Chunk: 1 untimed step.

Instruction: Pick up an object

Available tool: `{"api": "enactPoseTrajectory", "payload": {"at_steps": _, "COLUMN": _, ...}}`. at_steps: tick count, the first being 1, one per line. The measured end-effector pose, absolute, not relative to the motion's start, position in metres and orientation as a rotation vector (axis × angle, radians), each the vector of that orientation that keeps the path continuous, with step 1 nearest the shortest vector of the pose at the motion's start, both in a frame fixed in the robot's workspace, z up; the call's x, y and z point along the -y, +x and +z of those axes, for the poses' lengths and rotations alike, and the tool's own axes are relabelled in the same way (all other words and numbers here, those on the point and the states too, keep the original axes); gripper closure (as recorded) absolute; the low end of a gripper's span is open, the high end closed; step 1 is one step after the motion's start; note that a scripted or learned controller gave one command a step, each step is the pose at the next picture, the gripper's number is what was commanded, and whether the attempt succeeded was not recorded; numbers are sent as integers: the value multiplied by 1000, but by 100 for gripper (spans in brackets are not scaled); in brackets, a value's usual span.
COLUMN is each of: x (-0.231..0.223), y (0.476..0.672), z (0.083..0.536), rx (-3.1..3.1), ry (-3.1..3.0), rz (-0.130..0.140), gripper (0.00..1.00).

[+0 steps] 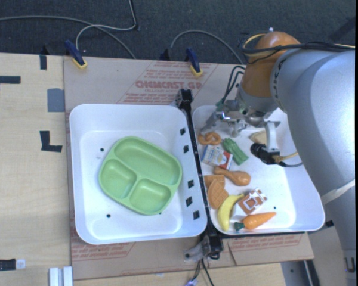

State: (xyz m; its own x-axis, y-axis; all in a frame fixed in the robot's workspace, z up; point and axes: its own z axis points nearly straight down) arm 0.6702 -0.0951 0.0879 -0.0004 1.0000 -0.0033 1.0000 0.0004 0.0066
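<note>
Metal fingers (222, 119) down in the right white bin (298, 210), spread unclear so cannot tell, nothing visibly held; small orange pretzel-like toy (210, 138) just below them, green stick toy (234, 151) beside, pick looks undone.

— How are the two bins set on the bench?
— The left bin (83, 177) and the right bin (298, 207) are placed side by side, walls touching. A divided plate (140, 174) is laid in the middle of the left bin.
— And the right bin?
— Toy food is gathered along its left side: a pretzel (210, 138) at the back, a drumstick (234, 176) midway, a banana (226, 211) and a carrot (256, 220) at the front. The gripper (227, 119) is seen over the back
</note>
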Motion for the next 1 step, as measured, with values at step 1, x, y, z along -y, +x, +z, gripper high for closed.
{"api": "enactPoseTrajectory", "payload": {"at_steps": 1, "x": 97, "y": 645, "z": 86, "rx": -2222, "ry": 2218, "rz": 0, "gripper": 0}}
